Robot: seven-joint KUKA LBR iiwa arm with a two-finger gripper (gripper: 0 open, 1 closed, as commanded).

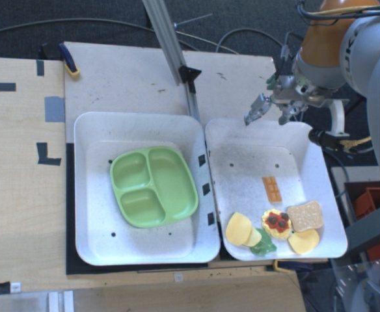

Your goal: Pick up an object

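My gripper (268, 114) hangs above the far edge of the right bin (255, 168), its two fingers spread open with nothing between them. Well below it, in the near part of that bin, lie several toy foods: an orange wafer (272, 188), a slice of toast (305, 216), a small pizza-like piece with red topping (278, 222), a yellow piece (239, 228), a green leaf piece (262, 244) and another yellow piece (304, 241). The gripper is far from all of them.
The left bin (92, 174) holds a green divided plate (153, 186). A metal pole (167, 38) slants over the bench toward the gap between the bins. Cables trail behind the bench. A yellow-tipped clamp (68, 60) sits at the far left.
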